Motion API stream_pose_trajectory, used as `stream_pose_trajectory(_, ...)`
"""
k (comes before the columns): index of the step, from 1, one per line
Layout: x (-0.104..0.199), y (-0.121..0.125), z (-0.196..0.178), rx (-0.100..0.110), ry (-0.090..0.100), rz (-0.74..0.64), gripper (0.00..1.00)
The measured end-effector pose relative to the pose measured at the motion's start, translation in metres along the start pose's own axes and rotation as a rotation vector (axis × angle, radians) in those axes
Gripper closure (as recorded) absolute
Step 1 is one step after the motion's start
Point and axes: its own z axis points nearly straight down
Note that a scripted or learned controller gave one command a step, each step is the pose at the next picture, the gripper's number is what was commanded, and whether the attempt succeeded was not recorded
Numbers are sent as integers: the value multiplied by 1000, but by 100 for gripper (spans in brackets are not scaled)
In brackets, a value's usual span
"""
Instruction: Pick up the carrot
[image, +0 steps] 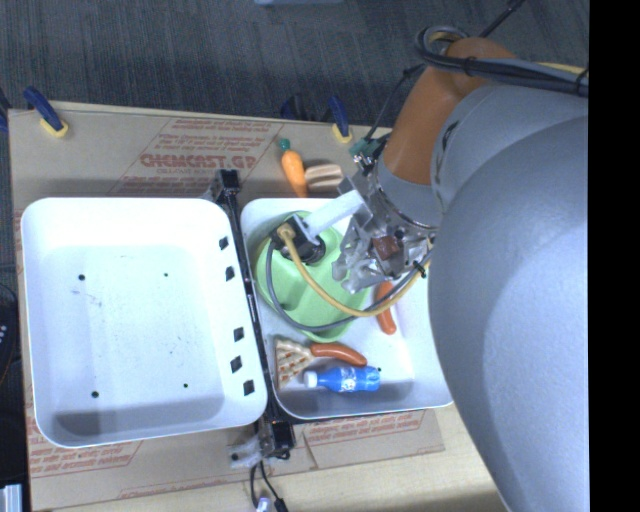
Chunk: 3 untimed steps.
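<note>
An orange carrot (385, 306) lies in the right bin (425, 385), near its right wall; only its lower end shows below the gripper. My gripper (366, 264) hangs low over the bin, right above the carrot's upper end and at the right rim of a green plate (300, 295). A second carrot (292, 170), orange with a green top, lies outside on the cardboard behind the right bin.
In the right bin's front part lie a reddish sausage (338, 352), a blue bottle (345, 379) and a tan waffle piece (289, 359). A bread roll (323, 177) sits beside the outside carrot. The left bin (60, 215) adjoins on the left.
</note>
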Motion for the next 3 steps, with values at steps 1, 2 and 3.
stream_pose_trajectory(1, -24, -52, 100, 2, -4, 59, 100)
stream_pose_trajectory(2, 29, -187, 108, -1, -2, 58, 100)
stream_pose_trajectory(3, 56, -142, 83, -2, -1, 37, 100)
